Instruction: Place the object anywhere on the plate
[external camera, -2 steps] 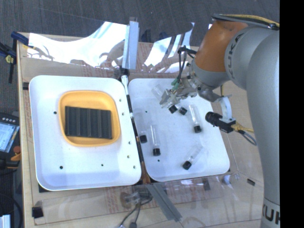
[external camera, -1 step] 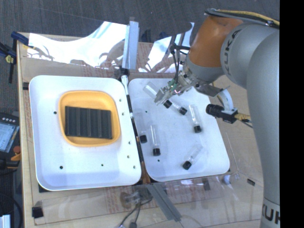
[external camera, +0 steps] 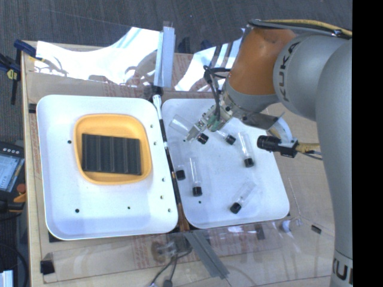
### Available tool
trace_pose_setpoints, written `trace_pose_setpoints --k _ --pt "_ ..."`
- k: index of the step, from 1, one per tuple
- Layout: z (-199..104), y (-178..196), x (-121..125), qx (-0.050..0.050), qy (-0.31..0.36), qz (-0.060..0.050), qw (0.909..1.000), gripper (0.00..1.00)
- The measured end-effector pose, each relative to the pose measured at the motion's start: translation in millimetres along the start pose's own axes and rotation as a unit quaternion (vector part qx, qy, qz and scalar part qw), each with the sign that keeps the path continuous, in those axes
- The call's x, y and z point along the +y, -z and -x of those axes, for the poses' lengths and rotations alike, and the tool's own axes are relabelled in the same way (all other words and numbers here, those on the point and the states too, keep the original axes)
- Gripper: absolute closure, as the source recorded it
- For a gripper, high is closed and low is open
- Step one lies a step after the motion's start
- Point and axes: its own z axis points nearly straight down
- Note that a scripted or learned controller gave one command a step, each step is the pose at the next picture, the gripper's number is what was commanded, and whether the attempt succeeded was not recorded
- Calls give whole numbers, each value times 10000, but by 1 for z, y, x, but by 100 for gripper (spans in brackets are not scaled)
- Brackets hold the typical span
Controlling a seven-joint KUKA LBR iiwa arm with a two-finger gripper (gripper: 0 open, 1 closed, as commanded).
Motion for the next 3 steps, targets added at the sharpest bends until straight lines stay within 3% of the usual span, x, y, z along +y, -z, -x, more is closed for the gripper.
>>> trace_pose_setpoints --k 1,2,3 --pt "-8 5 44 -23 527 19 9986 100" --pt "-28 5 74 -32 1534 20 9882 100" --pt "-28 5 74 -32 1529 21 9882 0"
